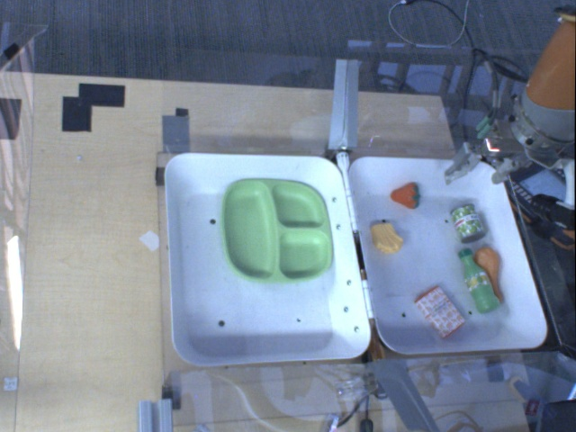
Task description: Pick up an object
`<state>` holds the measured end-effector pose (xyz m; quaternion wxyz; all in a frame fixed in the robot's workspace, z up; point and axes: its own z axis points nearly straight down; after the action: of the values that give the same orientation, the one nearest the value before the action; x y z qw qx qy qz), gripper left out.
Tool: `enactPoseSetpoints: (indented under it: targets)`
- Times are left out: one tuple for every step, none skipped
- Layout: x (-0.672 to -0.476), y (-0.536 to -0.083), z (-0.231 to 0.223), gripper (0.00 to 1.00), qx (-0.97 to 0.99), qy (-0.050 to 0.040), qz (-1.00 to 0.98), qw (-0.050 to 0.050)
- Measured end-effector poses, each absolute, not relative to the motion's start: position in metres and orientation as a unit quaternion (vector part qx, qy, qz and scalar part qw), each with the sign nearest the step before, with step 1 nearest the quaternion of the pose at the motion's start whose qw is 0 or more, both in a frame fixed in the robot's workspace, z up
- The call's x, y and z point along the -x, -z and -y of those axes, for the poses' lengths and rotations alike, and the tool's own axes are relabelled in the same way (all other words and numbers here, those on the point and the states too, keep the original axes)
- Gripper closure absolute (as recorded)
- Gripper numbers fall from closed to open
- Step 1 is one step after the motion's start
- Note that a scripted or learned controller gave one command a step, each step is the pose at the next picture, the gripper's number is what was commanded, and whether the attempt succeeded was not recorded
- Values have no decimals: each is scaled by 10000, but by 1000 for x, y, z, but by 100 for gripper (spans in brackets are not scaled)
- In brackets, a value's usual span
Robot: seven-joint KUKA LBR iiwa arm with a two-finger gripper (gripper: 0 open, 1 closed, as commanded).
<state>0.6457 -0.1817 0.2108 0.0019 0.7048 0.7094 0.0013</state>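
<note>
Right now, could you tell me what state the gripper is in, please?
Gripper: over the top right corner of the right bin, nothing between its fingers; open or shut cannot be told.

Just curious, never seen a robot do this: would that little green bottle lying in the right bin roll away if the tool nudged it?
Probably. The green bottle lies on its side on the smooth bin floor, so a sideways nudge would likely roll it. The orange object beside it might stop it that way. It looks like a small plastic toy, so likely light and stiff.
</note>
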Motion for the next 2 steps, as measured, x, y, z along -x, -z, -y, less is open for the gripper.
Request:
enactPoseSetpoints:
  targets:
    - [-616,-115,203,0,-6832,-6,-7303,15]
    - [-607,-89,205,0,-6671,-27,-7450,47]
